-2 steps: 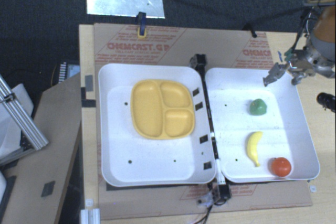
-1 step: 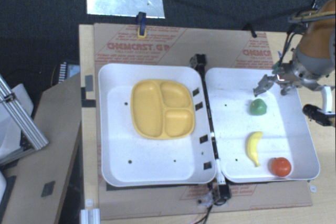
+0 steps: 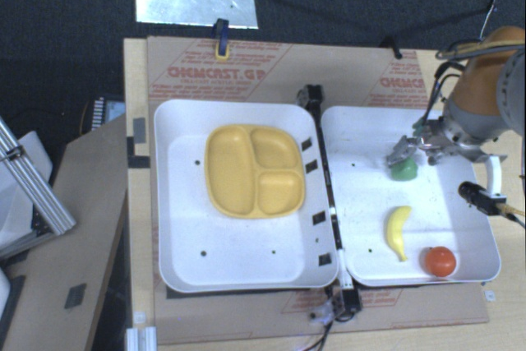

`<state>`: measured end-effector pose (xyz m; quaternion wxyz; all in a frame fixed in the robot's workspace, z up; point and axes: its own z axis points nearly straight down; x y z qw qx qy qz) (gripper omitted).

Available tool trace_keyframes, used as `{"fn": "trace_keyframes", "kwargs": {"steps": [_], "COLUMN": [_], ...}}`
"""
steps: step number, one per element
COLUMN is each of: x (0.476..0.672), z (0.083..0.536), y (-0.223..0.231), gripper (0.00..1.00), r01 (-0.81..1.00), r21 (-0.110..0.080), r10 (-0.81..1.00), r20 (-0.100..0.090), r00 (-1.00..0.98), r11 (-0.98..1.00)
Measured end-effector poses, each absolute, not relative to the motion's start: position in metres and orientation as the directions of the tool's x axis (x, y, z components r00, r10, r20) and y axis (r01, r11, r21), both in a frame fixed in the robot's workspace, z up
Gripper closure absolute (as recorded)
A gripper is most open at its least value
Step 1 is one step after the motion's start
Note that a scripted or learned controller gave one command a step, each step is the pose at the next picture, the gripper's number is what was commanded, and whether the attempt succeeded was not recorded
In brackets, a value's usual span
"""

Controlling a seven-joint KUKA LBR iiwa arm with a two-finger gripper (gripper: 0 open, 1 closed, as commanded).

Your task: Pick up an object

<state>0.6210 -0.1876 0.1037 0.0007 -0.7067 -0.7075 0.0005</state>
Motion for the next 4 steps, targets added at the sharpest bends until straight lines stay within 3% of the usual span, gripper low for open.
{"fn": "trace_keyframes", "kwargs": {"steps": [1, 2, 4], "x": [0.622, 0.623, 0.628], "z": [0.085, 0.096, 0.204], "y": [-0.187, -0.187, -0.18], "gripper": [0.0, 1.0, 1.0], "r01": [1.0, 1.0, 1.0], "r21": [0.001, 0.005, 0.006], "r10": [1.0, 1.0, 1.0], "r20": [-0.001, -0.002, -0.002], "r00": [-0.002, -0.002, -0.006], "r11": [0.002, 0.002, 0.006]}}
